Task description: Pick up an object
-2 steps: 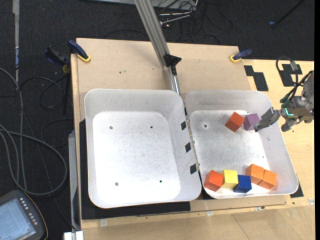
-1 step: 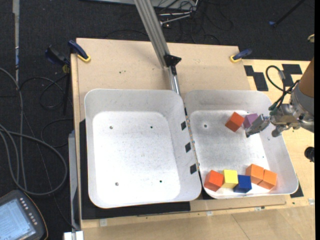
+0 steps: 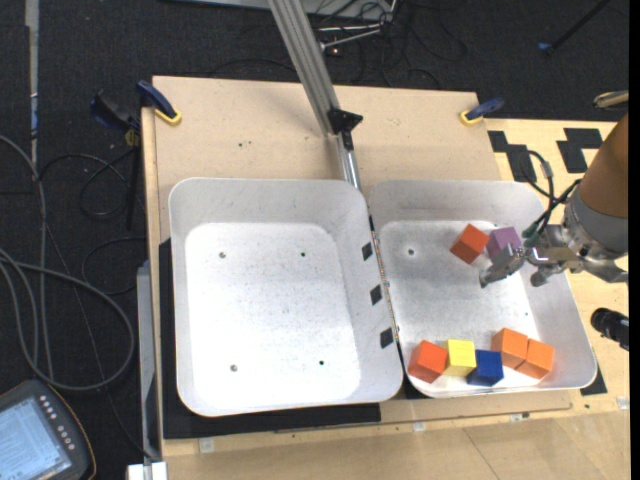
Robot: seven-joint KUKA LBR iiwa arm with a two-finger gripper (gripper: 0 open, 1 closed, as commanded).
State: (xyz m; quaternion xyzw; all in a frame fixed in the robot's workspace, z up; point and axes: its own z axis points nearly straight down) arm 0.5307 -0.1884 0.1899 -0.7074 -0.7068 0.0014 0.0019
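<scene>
i'd treat this as the approach/align step, nothing's lifted yet as far as i can judge. to do it well i want the pincer centred over one block only, fingers straddling opposite flat faces, then straight down w/o nudging the neighbour, close, lift slow.

near edge first: a row of blocks sits along the front wall of the right bin (image 3: 583, 368): orange block (image 3: 429, 359), yellow block (image 3: 461, 354), blue block (image 3: 487, 367), then two more orange cubes (image 3: 524, 351) touching each other. they're packed tight, so poor picks; fingers would foul on neighbours and the bin wall.

further back, mid-bin: the gripper (image 3: 510, 265) hangs over the right side of that bin, coming in from the right. fingers look spread apart w/ nothing between them, tho it's small and a bit blurred.

just beyond it: the purple block (image 3: 505, 239) sits right at the gripper, at its far side, maybe touching a finger, can't tell. an orange cube (image 3: 469, 243) is just beside the purple one, on its left, tilted on the bin floor. purple's my target; risk is shoving it into that cube.

the left bin (image 3: 190, 298) isn't part of this step.
</scene>
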